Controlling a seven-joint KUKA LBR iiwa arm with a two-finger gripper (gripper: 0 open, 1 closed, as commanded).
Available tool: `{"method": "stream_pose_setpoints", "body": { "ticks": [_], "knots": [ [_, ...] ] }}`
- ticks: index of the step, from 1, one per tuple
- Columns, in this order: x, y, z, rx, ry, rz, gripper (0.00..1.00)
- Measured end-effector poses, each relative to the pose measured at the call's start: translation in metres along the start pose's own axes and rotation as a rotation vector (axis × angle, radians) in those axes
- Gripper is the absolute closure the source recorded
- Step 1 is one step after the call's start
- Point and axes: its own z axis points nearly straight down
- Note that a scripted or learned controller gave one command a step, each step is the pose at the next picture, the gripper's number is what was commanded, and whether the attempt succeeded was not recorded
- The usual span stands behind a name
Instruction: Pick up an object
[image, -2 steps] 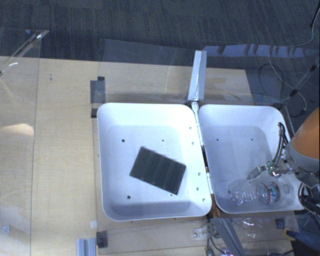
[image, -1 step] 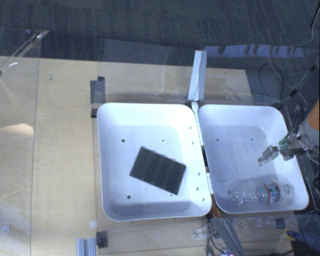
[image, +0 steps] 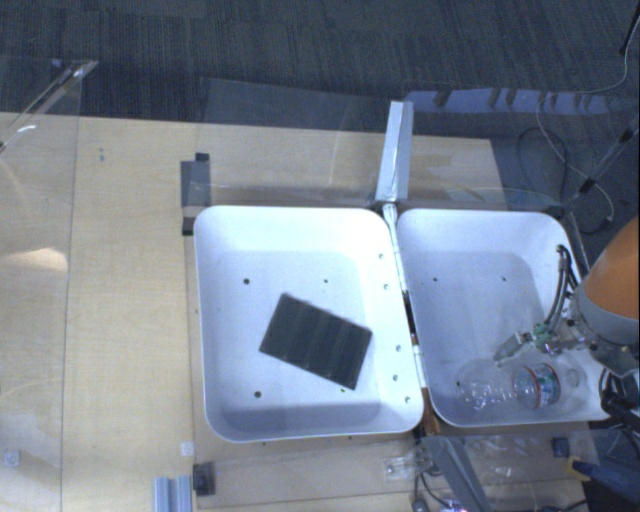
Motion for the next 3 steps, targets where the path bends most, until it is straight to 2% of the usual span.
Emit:
{"method": "stream_pose_setpoints", "body": {
  "ticks": [1,2,3],
  "knots": [
    [0.0,0.003,-0.012,-0.007,-0.002,-0.001,1.0],
    [0.0,0.003,-0.012,-0.007,-0.002,-0.002,0.0],
    [0.0,0.0,-0.001,-0.001,-0.001,-0.132,0.0]
  ]
}}
